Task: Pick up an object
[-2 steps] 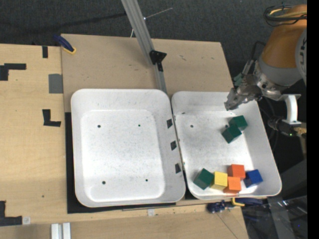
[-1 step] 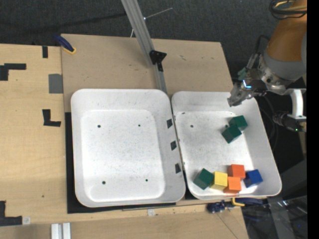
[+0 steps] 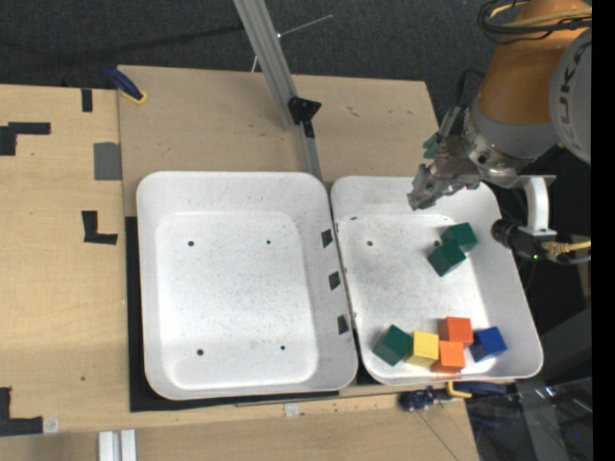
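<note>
Camera view | grey two-finger gripper (image 3: 423,196) poised over right white bin's (image 3: 384,195) far rim | finger state cannot be told | nothing is seen gripped | two dark-green cubes (image 3: 452,248) lie nearby | pick not yet made

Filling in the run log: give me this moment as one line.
claw: over right bin's far edge | held: nothing seen | nearest: two green blocks | others: cluster at near edge

Robotics lab, plywood bench (image 3: 211,123), two white bins (image 3: 154,200), industrial arm (image 3: 524,75), tape markers (image 3: 91,224)
</note>
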Robot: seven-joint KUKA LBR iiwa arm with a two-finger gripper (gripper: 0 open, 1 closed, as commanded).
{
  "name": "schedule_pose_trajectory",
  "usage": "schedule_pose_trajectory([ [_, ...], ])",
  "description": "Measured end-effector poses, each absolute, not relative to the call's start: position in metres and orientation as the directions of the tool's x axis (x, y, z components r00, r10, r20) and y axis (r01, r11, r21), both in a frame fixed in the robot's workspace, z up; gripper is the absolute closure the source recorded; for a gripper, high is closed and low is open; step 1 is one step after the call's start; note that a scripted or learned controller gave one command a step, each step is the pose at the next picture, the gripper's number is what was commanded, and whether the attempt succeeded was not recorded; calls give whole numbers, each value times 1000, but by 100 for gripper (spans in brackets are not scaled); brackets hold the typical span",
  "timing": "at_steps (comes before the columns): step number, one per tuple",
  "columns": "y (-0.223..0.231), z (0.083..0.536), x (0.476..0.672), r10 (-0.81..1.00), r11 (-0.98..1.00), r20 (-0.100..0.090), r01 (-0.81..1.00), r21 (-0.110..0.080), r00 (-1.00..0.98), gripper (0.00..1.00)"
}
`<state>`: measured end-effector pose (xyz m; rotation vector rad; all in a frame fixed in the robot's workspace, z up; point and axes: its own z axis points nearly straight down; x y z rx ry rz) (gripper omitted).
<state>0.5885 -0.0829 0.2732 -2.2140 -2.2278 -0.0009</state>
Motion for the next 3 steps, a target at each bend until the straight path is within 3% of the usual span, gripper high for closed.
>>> schedule_pose_trajectory([
  [2,28,269,575,1000,7,2,1000,-2,-7,100],
  [3,84,260,580,1000,7,1,1000,-2,-7,100],
])
